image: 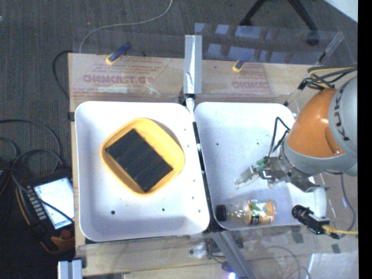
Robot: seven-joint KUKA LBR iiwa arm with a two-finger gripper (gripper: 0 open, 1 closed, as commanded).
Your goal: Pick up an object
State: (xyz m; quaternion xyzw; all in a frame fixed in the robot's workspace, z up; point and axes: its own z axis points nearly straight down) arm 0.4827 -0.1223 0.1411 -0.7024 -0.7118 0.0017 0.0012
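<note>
Hidden parts: I see the arm (328, 135) cut off by the right edge; its orange band covers the wrist; the far side of the right bin (232, 121) is partly behind it
Gripper: I find the gripper (247, 177) low over the right bin, pointing to the left; it looks small and blurred; I cannot tell if it is released or clenched; I see nothing clearly between its tips
Bottle: the bottle (247, 211) lies on its side along the near edge of the right bin, dark cap to the left; it is near the gripper but apart from it, on the near side
Left bin: in the left bin (93, 214) I see a yellow dish (168, 141) with a dark block (139, 159) in it, about the middle; well apart from the gripper
</note>
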